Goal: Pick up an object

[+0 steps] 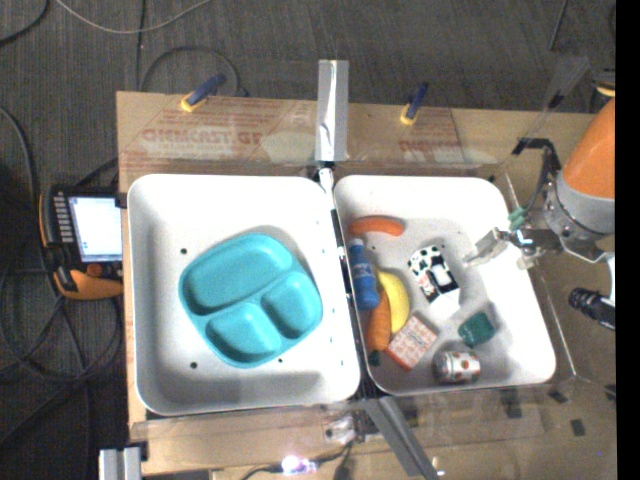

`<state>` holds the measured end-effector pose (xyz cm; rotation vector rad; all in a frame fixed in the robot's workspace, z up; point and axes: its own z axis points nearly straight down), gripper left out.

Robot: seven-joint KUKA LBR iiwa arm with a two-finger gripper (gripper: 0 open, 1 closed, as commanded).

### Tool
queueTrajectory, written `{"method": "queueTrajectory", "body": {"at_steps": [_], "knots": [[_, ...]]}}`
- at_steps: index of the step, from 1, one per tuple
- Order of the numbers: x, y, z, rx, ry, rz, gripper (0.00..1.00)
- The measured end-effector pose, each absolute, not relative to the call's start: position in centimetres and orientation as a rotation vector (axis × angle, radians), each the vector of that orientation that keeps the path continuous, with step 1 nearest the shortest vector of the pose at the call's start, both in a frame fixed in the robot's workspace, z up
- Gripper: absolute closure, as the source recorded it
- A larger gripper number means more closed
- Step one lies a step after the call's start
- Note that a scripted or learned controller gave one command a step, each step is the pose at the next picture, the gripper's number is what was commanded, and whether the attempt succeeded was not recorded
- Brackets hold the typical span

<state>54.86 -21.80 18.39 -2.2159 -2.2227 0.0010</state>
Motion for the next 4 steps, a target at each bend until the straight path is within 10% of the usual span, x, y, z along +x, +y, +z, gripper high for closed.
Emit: {"method": "queueTrajectory", "body": {"at_steps": [1, 2, 3, 4], "knots": [[59.9, -17.2, 11.9, -2.200, -2.297, -0.035, 0.00], [56.6, -14.5, 9.1, -2.133, -2.329, -0.009, 0.00], [56.7, -14.2, 10.0, -2.129, -2.327, -0.016, 1.00], [58.4, -9.8, 20.9, -2.116, -2.323, 0.004, 1.00]]}}
